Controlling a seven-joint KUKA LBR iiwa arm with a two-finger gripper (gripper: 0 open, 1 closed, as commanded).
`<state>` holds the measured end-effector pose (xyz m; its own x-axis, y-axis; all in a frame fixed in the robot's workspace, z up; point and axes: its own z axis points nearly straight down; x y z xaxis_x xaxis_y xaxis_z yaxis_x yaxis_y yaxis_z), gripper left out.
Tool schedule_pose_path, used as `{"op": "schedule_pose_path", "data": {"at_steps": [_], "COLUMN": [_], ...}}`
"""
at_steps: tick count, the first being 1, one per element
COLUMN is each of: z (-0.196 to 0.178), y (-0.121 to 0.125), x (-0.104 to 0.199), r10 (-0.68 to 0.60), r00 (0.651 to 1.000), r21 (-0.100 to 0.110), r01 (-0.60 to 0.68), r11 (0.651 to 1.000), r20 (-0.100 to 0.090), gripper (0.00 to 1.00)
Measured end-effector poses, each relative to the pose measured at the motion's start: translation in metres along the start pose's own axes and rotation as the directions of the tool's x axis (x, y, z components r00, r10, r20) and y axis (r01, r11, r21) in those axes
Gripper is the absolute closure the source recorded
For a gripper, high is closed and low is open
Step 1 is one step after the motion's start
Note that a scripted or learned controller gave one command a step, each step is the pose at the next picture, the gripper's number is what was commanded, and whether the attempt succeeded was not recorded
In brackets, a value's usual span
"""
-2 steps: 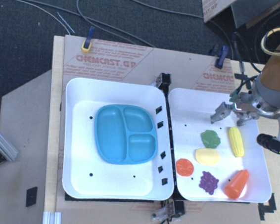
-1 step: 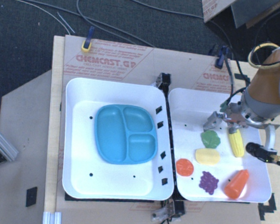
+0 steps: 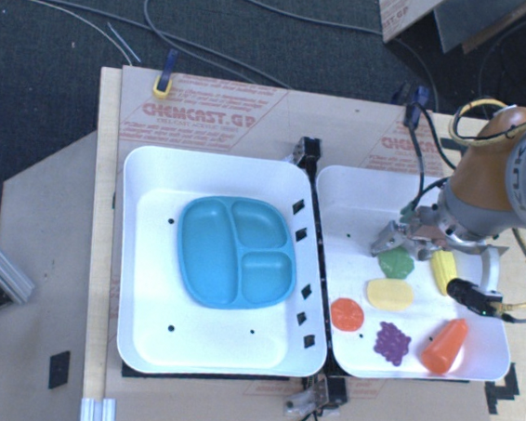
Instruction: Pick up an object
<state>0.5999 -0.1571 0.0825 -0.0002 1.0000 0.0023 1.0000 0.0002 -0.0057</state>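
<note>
Your gripper (image 3: 398,245) sits low in the right bin (image 3: 358,192), right of centre frame, just above the green piece (image 3: 396,263); you cannot tell its state. The arm hides part of the corn (image 3: 443,270). Below lie a yellow piece (image 3: 391,294), tomato (image 3: 346,315), grapes (image 3: 392,343) and carrot (image 3: 445,346).

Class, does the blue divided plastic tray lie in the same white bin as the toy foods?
No: the blue divided plastic tray lies in the left white bin, apart.
</note>
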Motion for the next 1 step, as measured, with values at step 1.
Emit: {"op": "schedule_pose_path", "data": {"at_steps": [1], "z": [-0.0153], "y": [0.0023], "x": [-0.0003], "r10": [0.0], "r00": [1.0], "r21": [-0.008], "r01": [0.0], "r11": [1.0], "r20": [0.001], "gripper": [1.0]}}
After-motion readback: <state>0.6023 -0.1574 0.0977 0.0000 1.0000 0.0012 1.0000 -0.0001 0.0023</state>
